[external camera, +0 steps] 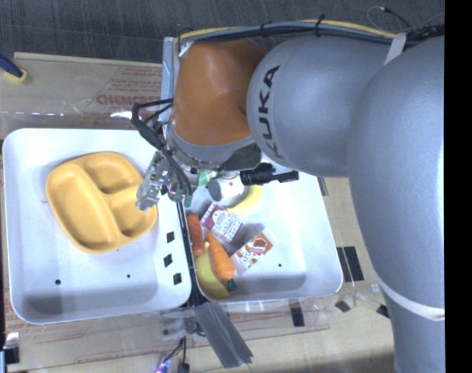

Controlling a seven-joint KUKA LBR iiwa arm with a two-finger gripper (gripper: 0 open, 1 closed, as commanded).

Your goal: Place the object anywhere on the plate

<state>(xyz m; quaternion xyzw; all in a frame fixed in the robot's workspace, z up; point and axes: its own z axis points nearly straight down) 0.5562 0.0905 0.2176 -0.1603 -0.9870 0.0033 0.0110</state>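
Note:
A yellow divided plate [92, 200] lies in the left bin [34, 301], towards its upper middle. My gripper [152, 189] hangs over the plate's right rim, close to the wall between the two bins. I see no object held in it. Its tips are small and partly lost against the cabling and the plate. The candidate objects lie in the right bin [314, 231]: a banana [250, 199], a carrot [219, 261], a thin red-orange stick [194, 234] and two printed packets [223, 224] [253, 252].
The grey arm and its orange band [213, 92] cover the top of the right bin. A yellow round fruit [209, 284] sits at that bin's front left corner. Bare white floor shows below and left of the plate.

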